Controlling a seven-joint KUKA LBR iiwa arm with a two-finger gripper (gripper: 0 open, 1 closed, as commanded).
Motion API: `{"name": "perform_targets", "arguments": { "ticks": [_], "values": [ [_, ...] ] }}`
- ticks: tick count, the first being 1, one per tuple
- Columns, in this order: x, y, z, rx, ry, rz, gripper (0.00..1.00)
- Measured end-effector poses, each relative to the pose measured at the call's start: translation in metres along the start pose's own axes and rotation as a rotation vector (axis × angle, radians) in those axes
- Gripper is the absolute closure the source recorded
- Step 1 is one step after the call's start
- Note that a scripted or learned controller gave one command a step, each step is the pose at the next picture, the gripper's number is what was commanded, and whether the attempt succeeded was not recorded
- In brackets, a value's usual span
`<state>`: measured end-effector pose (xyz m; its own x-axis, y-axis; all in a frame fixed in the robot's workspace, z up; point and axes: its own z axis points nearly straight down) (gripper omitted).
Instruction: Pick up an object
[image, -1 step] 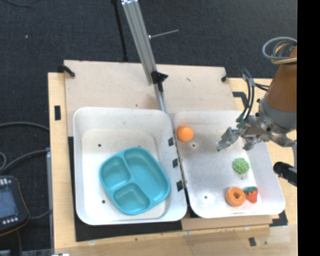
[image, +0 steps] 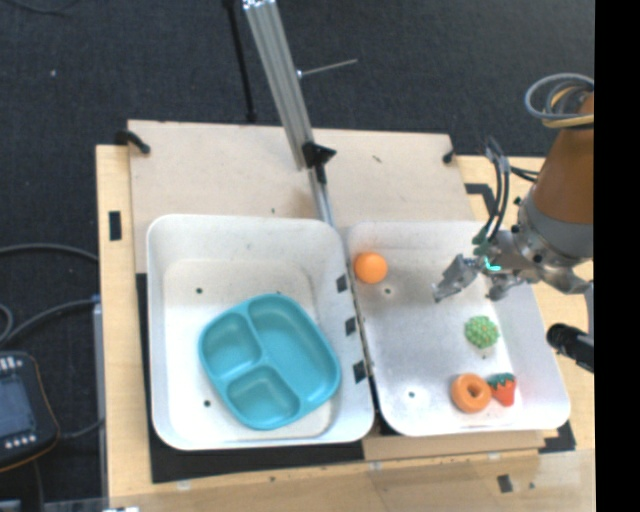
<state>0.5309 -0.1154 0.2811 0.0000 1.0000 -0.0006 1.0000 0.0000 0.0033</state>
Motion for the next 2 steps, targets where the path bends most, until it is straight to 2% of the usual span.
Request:
{"name": "perform_targets", "arguments": {
  "ticks": [2],
  "values": [
    [0.012,0.005,0.091,0.006,0.000,0.002,0.00]
  ]
}}
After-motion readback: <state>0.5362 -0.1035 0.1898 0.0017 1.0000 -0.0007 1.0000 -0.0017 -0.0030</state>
